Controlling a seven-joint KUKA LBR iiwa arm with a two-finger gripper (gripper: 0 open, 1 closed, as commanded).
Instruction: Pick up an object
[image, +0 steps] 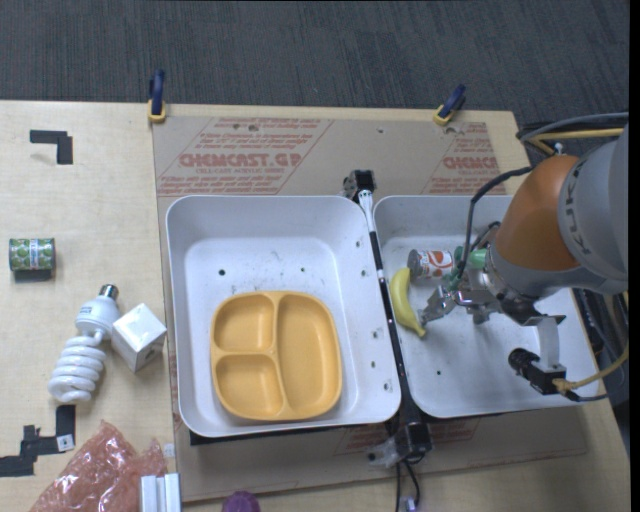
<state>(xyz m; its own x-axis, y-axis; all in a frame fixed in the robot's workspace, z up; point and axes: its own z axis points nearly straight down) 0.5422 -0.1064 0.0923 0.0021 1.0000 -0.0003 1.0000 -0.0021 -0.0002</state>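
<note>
Arm reaches in w/ the pincer (437, 305) low inside the right bin (500, 395), tips hovering just beside the banana (404, 300), which lies along that bin's left wall, immediately left of the pincer. A small can w/ orange label (432, 263) lies on its side just above and behind the pincer, touching or nearly touching the banana's top end. Whether the tips are apart or together can't be told at this res; nothing is visibly between them. Judged step: approach/pre-grasp on the banana, not yet picked. Next move prob. calls for centring over the banana's mid-body, closing across its narrow width, then a straight lift; the wall close by leaves little room for the far finger. Left bin (190, 300), further left of the pincer, holds a yellow divided plate (275, 355). Bulb (82, 350) and other clutter sit far left on the surface (90, 230), well apart.
</note>
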